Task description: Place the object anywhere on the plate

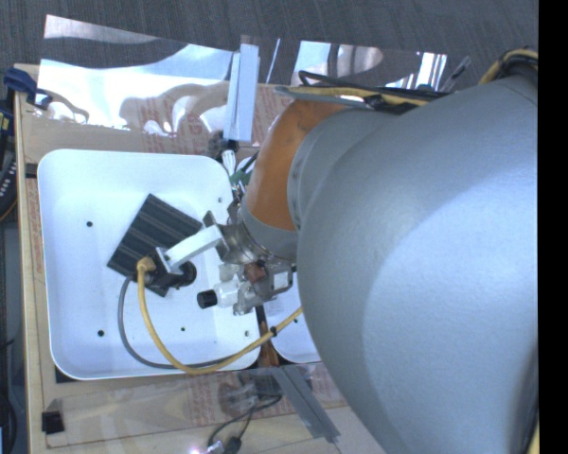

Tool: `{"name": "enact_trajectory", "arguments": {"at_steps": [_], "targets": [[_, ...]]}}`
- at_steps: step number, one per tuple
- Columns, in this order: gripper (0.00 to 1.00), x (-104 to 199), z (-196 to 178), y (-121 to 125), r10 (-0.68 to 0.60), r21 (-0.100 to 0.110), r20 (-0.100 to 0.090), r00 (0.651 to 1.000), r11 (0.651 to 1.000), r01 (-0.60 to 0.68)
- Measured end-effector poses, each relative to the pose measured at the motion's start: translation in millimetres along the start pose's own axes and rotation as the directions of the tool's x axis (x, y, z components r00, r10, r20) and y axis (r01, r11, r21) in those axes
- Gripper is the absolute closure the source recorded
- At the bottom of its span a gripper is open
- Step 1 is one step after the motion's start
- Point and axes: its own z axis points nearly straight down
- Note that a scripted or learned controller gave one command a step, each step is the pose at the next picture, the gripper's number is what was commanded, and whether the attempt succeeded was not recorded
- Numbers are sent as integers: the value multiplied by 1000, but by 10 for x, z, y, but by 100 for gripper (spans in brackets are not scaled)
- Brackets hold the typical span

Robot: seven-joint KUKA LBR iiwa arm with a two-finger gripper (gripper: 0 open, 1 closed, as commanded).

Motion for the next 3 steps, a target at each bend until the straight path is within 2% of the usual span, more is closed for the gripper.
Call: {"name": "enact_trajectory", "arguments": {"at_steps": [1,2,3], "targets": [[100,143,380,884,-99,5,6,995,995,99],[100,1302,369,1008,2,-1,1,1000,1000,-2],[100,1602,-1192,518,4,-2,-6,1000,1000,-4]]}}
